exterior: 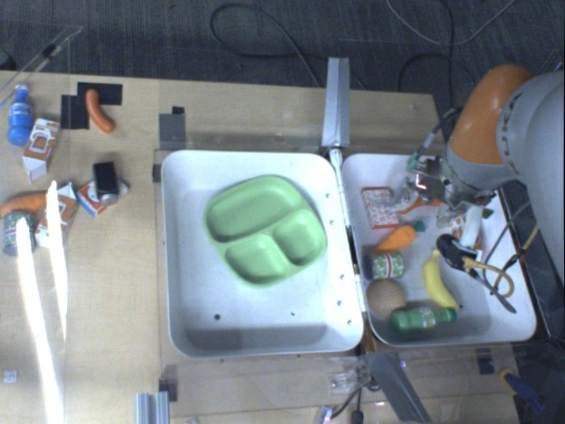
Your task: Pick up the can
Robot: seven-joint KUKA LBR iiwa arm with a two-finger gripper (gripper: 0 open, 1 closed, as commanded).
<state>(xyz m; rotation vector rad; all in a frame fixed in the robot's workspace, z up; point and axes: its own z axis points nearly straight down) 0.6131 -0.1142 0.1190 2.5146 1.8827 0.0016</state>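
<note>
The can [388,266] is small, green with an orange and white label, and lies on its side near the left wall of the right bin [521,325]. An orange carrot [395,237] rests just above it and a brown round object [386,296] just below. My gripper [426,186] hangs over the upper middle of the right bin, up and to the right of the can and apart from it. Nothing is visibly held in it.
In the right bin there are also a patterned packet [379,206], a yellow banana [438,283] and a green bottle [424,318] along the front wall. The left bin [185,325] holds a green divided plate [265,228]. Small items lie on the bench at far left.
</note>
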